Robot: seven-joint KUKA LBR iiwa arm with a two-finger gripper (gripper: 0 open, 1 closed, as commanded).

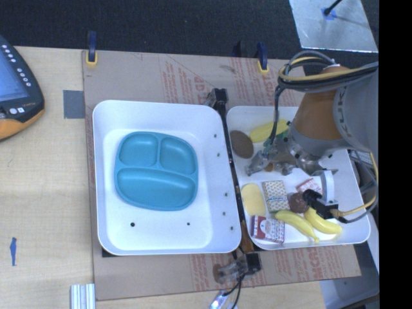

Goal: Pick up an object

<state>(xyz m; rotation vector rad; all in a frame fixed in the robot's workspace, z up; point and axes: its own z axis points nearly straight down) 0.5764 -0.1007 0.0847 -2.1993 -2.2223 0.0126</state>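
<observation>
We're hovering the gripper just right of the brown ball, claw state unclear, lining up our grab.

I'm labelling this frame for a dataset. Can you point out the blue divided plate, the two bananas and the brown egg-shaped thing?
blue divided plate point(156, 171): camera view, on its long lower compartment.
bananas point(297, 223): camera view, on the middle of the left banana.
brown egg-shaped thing point(243, 144): camera view, on its centre.

Arm low, pincer down
</observation>
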